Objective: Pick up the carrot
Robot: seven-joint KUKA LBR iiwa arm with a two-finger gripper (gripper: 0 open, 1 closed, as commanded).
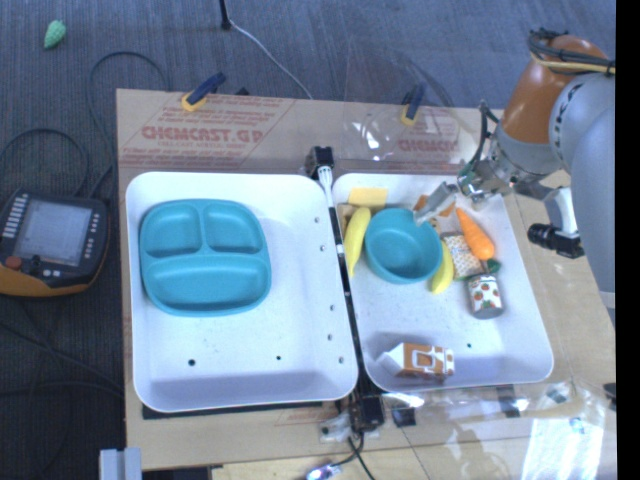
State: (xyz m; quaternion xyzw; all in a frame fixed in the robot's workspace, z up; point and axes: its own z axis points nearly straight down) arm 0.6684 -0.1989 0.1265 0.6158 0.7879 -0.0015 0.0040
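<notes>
Currently — gripper (452, 196) above right bin's (520, 353) far side, grasp state unreadable | carrot (475, 232) lies in that bin — just right of blue bowl (403, 247), near gripper.

Bench with two white bins, seen from above

A flat tan board bench (290, 128) printed with red lettering carries two shallow white plastic bins side by side (their inner rims touch along the middle): the left bin (200, 358) and the right bin (520, 348). Two yellow-and-blue clamps (203, 90) grip the board's far edge, one near the left corner, the other (411, 106) further right. A sheet of clear plastic film (540, 418) lies over the near right corner.
</notes>
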